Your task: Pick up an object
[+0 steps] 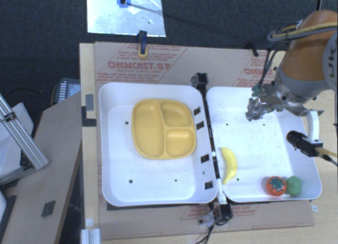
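pincer (257, 108) over upper part of right bin (243, 132), finger state impossible to tell, nothing seen between fingers | banana (229, 164) lying by right bin's left wall | tomato (275, 185) touching green item (294, 185) in near right corner | yellow divided plate (162, 128) centred in left bin (113, 148)

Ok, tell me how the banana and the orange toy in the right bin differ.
The banana is yellow, long and curved; the orange toy is round with a green top. The banana lies against the right bin's left wall by the divider; the orange toy sits near the front right corner, touching a green item. Both lie in the same bin, well apart from the hand.
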`<state>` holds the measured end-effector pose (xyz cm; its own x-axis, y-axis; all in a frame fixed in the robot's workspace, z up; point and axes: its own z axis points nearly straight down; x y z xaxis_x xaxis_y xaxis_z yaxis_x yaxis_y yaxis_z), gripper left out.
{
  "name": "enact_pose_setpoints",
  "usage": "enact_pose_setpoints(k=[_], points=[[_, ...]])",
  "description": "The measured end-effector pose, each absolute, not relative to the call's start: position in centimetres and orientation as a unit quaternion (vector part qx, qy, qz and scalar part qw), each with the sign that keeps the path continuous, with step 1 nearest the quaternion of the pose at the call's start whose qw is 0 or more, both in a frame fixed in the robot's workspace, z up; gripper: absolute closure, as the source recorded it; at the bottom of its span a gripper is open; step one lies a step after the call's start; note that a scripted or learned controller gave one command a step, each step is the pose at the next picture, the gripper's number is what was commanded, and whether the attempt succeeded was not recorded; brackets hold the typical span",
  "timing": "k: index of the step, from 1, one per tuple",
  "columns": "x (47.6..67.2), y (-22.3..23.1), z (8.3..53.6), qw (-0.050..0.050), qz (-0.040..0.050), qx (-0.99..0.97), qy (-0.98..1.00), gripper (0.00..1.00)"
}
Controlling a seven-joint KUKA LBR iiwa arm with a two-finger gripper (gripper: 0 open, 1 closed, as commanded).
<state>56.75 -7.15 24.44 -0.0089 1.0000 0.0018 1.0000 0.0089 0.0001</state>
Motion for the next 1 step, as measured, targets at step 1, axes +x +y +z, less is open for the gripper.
enact_pose_setpoints(k=[1], points=[[54.96, -2.57, 23.88, 0.001, -0.0005, -0.704, -0.710, 1.00]])
